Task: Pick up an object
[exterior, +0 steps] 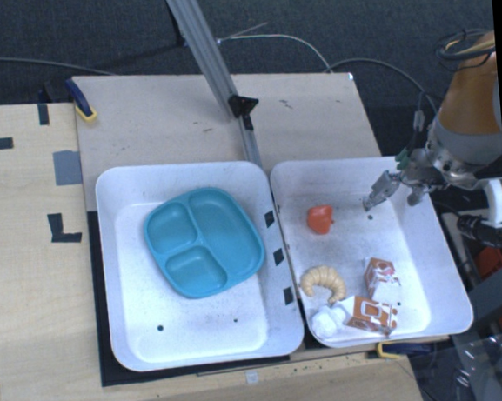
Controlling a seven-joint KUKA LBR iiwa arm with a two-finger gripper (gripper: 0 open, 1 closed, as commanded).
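Note:
My gripper (394,195) hangs over the far right part of the right bin (431,258), open, with nothing between its fingers. A small red fruit-like object (320,219) lies to its left near the bin's middle. Nearer the front edge sit a tan croissant (322,279), a white lump (328,322) and two orange-and-white cartons (380,276) (370,314). All of them are well apart from the gripper.
The left bin (131,328) holds a blue divided plate (204,240). A slanted metal pole (208,55) runs down to the gap between the bins. Cables (308,50) trail over the bench behind the right bin.

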